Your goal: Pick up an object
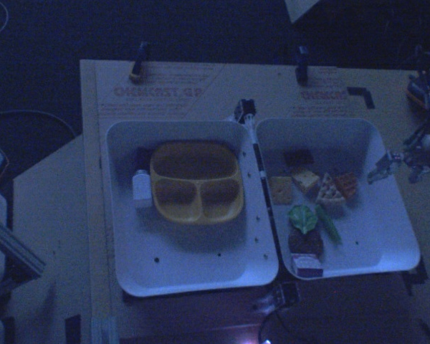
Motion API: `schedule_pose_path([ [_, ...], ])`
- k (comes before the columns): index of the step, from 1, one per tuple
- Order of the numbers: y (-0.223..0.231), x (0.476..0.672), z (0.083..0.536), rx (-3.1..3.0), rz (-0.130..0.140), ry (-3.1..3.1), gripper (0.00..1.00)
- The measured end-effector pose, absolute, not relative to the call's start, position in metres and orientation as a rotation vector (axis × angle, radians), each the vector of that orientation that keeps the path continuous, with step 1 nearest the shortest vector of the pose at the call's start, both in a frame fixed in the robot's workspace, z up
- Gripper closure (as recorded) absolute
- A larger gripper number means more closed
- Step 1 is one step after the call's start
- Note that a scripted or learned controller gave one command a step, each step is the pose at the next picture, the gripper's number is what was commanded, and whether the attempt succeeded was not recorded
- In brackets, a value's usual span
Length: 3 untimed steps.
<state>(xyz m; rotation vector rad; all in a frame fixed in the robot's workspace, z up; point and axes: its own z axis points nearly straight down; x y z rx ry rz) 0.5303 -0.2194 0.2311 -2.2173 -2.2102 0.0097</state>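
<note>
Yellow divided plate (196,181), one, plus one white bottle (142,187); claw (384,165) state unclear.

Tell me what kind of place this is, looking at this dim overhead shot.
Probably a robot lab test bench for pick-up trials, not a kitchen. Two shallow white bins sit side by side: the left bin holds a yellow divided plate, the right bin holds small toy food pieces, with a gripper at the right edge.

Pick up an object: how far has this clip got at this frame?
Nothing looks picked yet. The toy food pieces lie in the right bin, and the yellow tray sits in the left bin. The hand sits at the right bin's right rim, nothing visibly in it. The whole grasp remains.
</note>
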Motion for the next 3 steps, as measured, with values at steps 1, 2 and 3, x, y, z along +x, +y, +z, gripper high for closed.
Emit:
schedule_pose_path([
  [1,-0.219,0.533,0.238,-2.222,0.0,-2.222,0.0],
  [2,-0.212,0.525,0.186,-2.217,0.003,-2.216,0.0],
  [3,-0.215,0.526,0.143,-2.218,0.003,-2.218,0.0],
])
